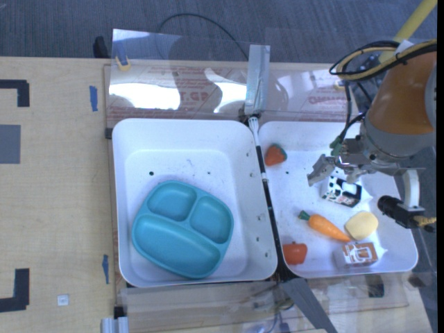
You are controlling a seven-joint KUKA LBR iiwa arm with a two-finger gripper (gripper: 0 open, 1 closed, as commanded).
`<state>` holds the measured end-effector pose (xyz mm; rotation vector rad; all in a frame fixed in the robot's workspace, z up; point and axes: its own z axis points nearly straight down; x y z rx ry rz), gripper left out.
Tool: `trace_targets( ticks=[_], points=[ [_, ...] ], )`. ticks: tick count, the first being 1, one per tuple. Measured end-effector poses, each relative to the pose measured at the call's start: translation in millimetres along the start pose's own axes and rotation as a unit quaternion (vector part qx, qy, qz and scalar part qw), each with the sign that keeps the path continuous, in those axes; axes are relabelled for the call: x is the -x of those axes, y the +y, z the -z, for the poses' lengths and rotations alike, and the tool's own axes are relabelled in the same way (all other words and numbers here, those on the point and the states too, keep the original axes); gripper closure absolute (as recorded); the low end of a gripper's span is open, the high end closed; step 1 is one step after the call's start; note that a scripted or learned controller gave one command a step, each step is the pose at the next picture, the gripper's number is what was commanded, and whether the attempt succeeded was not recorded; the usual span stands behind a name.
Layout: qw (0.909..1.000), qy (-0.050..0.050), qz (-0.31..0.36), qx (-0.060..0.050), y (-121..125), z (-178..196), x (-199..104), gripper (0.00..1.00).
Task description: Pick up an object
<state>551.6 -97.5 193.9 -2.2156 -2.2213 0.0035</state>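
Arm came in from the right over the right bin (402,252). Gripper (326,172) sat low above the bin floor, fingers (318,170) spread, nothing between them. Black-and-white object (342,191) lay just beside the fingers, lower right of them. Carrot (325,226) lay nearer the bin's middle, a pale yellow piece (361,223) by its tip. Small printed box (359,253) sat near the front edge. Red-orange item (275,155) rested near the divider at the back; another red one (295,252) in the front left corner. Left bin (132,144) held a blue divided plate (183,228). Both bins sat on the desk (52,186).
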Motion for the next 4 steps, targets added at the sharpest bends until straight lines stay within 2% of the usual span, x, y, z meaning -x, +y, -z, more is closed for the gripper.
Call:
trace_targets(
  ticks=[1, 2, 3, 4],
  points=[
    [0.9957, -0.001, 0.092, 0.005, -25, -106, 2, 0.0],
    [1.0, 0.0, 0.0, 0.007, -68, -106, 2, 0.0],
    [1.0, -0.001, -0.001, 0.009, -66, -97, 3, 1.0],
    [0.9909, 0.0, -0.134, 0.002, -34, -11, -86, 1.0]
  ],
)
